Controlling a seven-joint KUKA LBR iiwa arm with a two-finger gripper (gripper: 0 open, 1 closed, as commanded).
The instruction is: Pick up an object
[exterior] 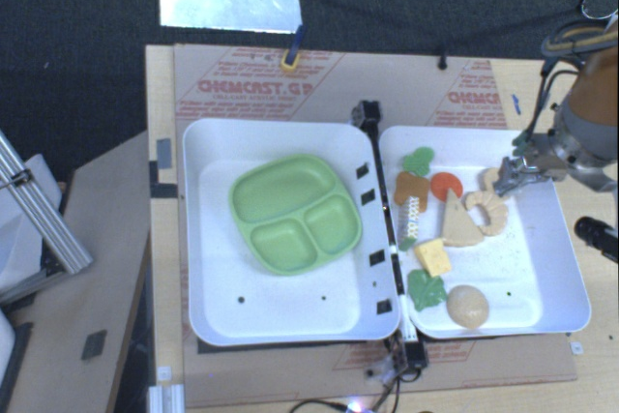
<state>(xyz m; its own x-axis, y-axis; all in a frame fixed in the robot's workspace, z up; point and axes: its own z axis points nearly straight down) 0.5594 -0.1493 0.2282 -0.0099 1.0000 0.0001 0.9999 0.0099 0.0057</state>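
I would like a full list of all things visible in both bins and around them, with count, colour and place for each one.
Divided plate: 1, light green, middle of the left bin.
Broccoli pieces: 2, green, one at the top left of the right bin, one near its front.
Round piece: 1, orange-red, upper middle of right bin.
Cheese wedge: 1, yellow, left of centre.
Tan round piece: 1, beige, front of right bin.
Flat tan pieces: a cluster, beige, centre of right bin.
Bins: 2, white, side by side.
Gripper: 1, grey metal, over the right bin's upper right.
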